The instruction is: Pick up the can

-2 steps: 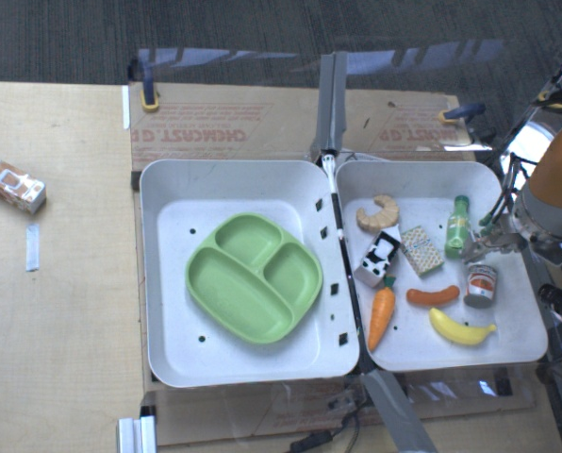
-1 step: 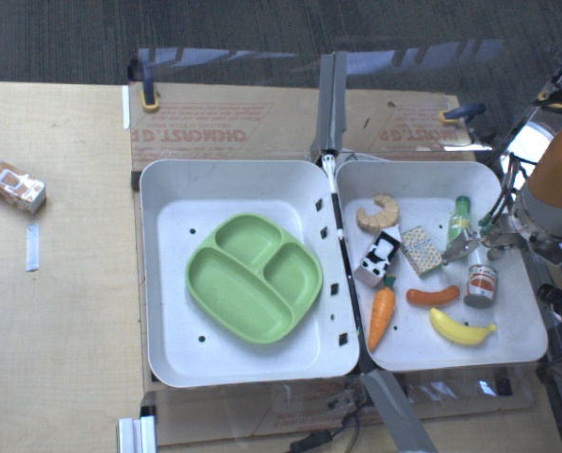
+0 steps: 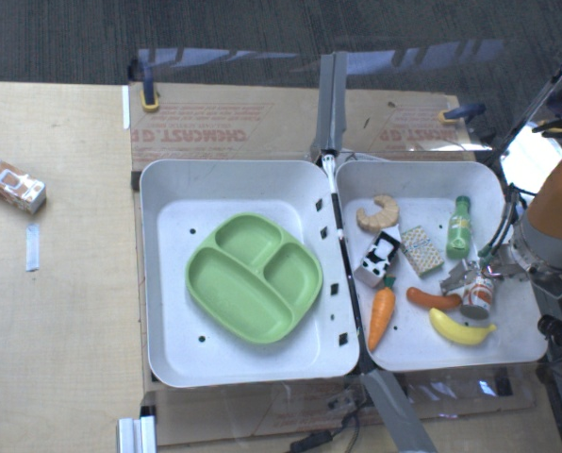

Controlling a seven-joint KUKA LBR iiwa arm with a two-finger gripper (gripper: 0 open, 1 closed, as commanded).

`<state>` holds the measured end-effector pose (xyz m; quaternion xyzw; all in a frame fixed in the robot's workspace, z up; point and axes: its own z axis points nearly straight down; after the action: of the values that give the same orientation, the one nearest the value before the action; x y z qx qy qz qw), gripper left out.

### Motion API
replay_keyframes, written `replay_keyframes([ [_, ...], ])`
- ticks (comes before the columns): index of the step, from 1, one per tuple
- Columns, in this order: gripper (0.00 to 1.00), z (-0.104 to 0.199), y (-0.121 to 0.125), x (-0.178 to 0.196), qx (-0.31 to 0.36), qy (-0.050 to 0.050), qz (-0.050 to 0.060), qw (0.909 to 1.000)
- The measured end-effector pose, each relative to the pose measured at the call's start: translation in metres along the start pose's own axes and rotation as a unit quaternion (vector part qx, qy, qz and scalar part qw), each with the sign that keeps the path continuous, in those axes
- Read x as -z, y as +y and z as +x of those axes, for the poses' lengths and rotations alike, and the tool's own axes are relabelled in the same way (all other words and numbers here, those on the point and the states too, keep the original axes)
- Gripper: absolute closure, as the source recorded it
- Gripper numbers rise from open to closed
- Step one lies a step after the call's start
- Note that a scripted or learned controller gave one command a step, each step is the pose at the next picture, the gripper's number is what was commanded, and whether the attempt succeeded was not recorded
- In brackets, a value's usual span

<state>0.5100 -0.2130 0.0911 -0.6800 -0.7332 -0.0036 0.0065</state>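
Note:
The can, small with a red and white label, stands in the right bin near its right wall, just above the banana. My gripper reaches in from the right and hangs low directly over the can's upper left side, touching or nearly touching it. The metal gripper parts hide part of the can's top. Whether the can sits inside the gripper is not clear from this angle.
Around the can lie a red sausage, a carrot, a black-and-white carton, a speckled block, a croissant and a green bottle. The left bin holds a green divided plate.

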Motion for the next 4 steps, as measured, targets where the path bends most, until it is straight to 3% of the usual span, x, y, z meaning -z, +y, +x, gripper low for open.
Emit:
replay_keyframes([
  [1,1.0,-0.003,0.0,0.009,-0.002,-0.004,-0.001,1.0],
  [2,0.0,0.0,0.0,0.009,0.0,-0.002,0.0,1.0],
  [3,0.0,0.001,-0.031,0.0,0.023,-0.001,-0.001,0.9997],
  [4,1.0,-0.005,-0.033,0.009,0.018,-0.007,-0.001,0.9998],
])
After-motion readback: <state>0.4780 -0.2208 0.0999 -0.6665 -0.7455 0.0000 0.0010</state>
